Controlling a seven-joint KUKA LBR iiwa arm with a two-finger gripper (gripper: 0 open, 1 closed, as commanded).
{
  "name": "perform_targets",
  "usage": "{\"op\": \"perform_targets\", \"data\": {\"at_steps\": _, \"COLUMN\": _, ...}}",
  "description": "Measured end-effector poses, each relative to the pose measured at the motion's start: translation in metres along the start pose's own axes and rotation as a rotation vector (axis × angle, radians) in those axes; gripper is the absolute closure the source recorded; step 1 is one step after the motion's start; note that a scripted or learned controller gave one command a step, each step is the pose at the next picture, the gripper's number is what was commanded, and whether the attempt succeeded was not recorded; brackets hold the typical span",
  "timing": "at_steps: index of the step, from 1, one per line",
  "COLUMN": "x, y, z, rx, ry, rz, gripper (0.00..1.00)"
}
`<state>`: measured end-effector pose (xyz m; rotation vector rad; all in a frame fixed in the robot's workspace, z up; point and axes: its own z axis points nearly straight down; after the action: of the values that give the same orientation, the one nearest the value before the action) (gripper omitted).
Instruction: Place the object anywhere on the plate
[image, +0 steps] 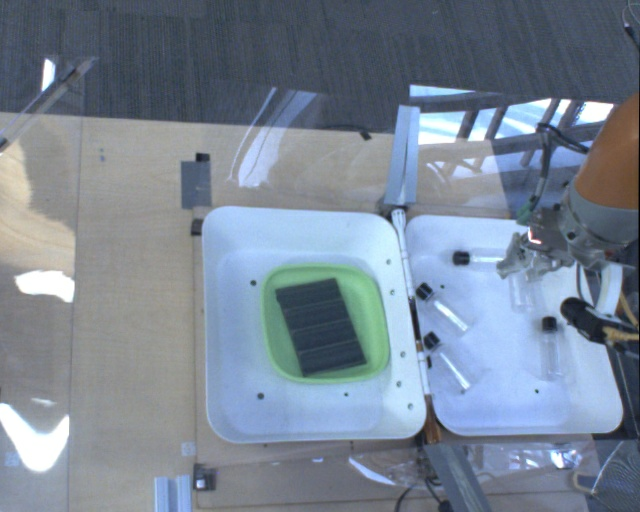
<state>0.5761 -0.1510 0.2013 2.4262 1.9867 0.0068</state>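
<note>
Four small clear vials with black caps are being seen lying flat on the floor of the right-hand bin (590, 405), a shallow white tray with rounded corners and a smooth, slightly glossy surface. One vial (478, 259) is being shown near the bin's far edge, its long axis running roughly left to right with the cap pointing left. A second vial (440, 307) is lying near the bin's left wall, its axis slanting from upper left to lower right, cap at the upper-left end. A third vial (446, 360) is lying just below it on nearly the same slant, again with the cap at the upper left. A fourth vial (551, 346) is lying farther right, its axis almost vertical in the view, cap toward the far side. Each body is thin, cylindrical and transparent, so it is being seen only faintly against the white. In the left-hand bin (230, 400) a lime-green plate (276, 300), squarish with rounded corners and a raised rim, is being shown; a dark grey ribbed rectangular block (320, 327) is resting on it, tilted slightly. The gripper (522, 262) is being held over the far right part of the right-hand bin, beneath the grey wrist and orange band; whether its jaws are apart or together cannot be told.
</note>
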Motion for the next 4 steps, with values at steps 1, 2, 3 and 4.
{"op": "perform_targets", "data": {"at_steps": 1, "x": 0.071, "y": -0.003, "z": 0.102, "rx": 0.000, "ry": 0.001, "rz": -0.026, "gripper": 1.00}}
{"op": "perform_targets", "data": {"at_steps": 2, "x": 0.154, "y": 0.019, "z": 0.015, "rx": 0.000, "ry": 0.002, "rz": -0.102, "gripper": 1.00}}
{"op": "perform_targets", "data": {"at_steps": 3, "x": 0.207, "y": -0.020, "z": 0.016, "rx": 0.004, "ry": 0.002, "rz": -0.231, "gripper": 1.00}}
{"op": "perform_targets", "data": {"at_steps": 4, "x": 0.249, "y": -0.069, "z": 0.016, "rx": 0.004, "ry": 0.003, "rz": -0.442, "gripper": 1.00}}
